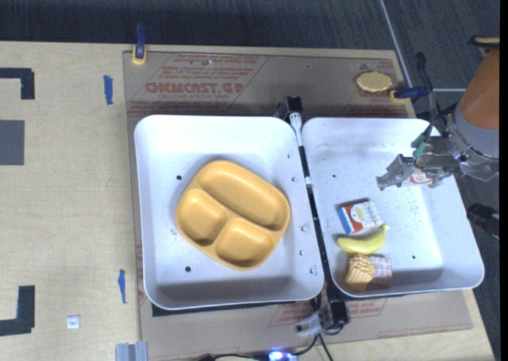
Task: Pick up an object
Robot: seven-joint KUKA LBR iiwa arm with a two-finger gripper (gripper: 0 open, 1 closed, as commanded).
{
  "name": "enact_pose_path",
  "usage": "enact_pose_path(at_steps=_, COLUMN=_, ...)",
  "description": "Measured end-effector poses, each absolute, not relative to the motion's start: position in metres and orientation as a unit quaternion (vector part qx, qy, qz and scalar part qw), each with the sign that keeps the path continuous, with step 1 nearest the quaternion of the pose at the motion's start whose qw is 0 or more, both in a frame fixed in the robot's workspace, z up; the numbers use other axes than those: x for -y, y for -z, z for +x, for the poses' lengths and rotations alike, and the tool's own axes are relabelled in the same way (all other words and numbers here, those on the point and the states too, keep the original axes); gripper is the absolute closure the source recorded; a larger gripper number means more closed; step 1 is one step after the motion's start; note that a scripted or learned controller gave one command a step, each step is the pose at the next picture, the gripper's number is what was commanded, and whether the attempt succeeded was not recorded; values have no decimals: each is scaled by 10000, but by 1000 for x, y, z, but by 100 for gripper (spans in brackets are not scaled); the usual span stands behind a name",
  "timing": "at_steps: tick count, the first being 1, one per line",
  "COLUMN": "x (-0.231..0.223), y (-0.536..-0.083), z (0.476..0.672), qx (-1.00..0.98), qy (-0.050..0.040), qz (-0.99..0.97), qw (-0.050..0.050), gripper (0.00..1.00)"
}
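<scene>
Camera view, right bin (444, 272): gripper (394, 178) over bare floor near the far right, finger state impossible to tell, nothing visibly held; banana (363, 241), small carton (359, 214) and waffle-like toy (359, 270) bunched near the front-left corner, pickup not yet done.

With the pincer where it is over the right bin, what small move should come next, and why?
Probably a short shift toward the near-left corner of the right bin. The pincer sits over bare bin floor, while the small carton, banana and waffle-like piece lie clustered there, nearer the camera.
</scene>
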State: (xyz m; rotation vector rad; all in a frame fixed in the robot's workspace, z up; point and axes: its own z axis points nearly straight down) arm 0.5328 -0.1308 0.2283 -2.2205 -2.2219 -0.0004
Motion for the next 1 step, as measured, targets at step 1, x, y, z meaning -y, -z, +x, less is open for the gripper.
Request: enact_pose_path(at_steps=1, x=140, y=-133, z=479, qx=7069, qy=2, qz=-7074, qw=-1, gripper=0)
